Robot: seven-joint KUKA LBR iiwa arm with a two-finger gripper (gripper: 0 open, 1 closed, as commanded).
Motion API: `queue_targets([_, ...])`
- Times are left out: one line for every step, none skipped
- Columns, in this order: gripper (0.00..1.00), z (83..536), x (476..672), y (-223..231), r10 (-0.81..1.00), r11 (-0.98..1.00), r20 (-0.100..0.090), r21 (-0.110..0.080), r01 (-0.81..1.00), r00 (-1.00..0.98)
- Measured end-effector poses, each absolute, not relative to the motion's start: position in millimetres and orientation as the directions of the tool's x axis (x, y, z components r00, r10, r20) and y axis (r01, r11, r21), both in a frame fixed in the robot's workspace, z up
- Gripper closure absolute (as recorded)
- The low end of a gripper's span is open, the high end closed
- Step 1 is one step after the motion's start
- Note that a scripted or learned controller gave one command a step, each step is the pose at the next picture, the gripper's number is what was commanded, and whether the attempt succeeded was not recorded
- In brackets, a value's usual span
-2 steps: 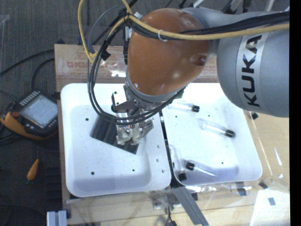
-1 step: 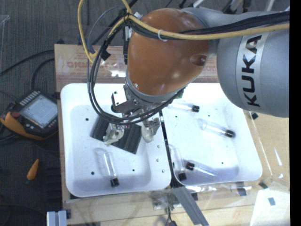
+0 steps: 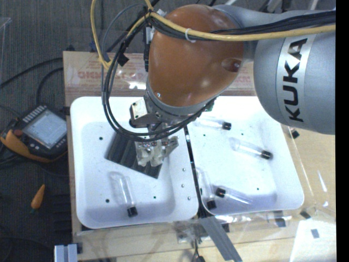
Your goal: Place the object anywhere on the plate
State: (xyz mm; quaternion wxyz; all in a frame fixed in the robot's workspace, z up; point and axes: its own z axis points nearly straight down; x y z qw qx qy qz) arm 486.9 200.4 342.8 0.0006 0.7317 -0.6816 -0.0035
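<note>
The grey arm (image 3: 294, 64) with its orange band (image 3: 193, 59) reaches in from the right and hangs over the seam between the two bins, black and yellow cables (image 3: 109, 48) looping off its wrist. Under it the counter (image 3: 82, 70) carries the left bin (image 3: 87, 201) and the right bin (image 3: 283, 190), set side by side and touching along their inner walls.

In the left bin a dark, flat plate (image 3: 121, 149) lies tilted near the middle. The hand (image 3: 154, 153) is low over the plate's right edge, its pale fingertips close together; whether it is clenched on anything or released I cannot tell.

A clear tube with a black cap (image 3: 122, 192) lies in the left bin, in front of the plate and apart from it. The right bin holds three more such tubes: one near the back (image 3: 214, 124), one toward the right (image 3: 250, 149), one at the front left (image 3: 229, 196).

A handheld controller (image 3: 38, 132) rests on the floor left of the counter
</note>
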Motion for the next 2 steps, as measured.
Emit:
queue_targets([1.00, 291.6, 485.0, 203.8, -0.961, -0.278, -0.002, 0.004, -0.961, 0.278])
queue_targets([0.00, 291.6, 485.0, 203.8, -0.961, -0.278, -0.002, 0.004, -0.961, 0.278])
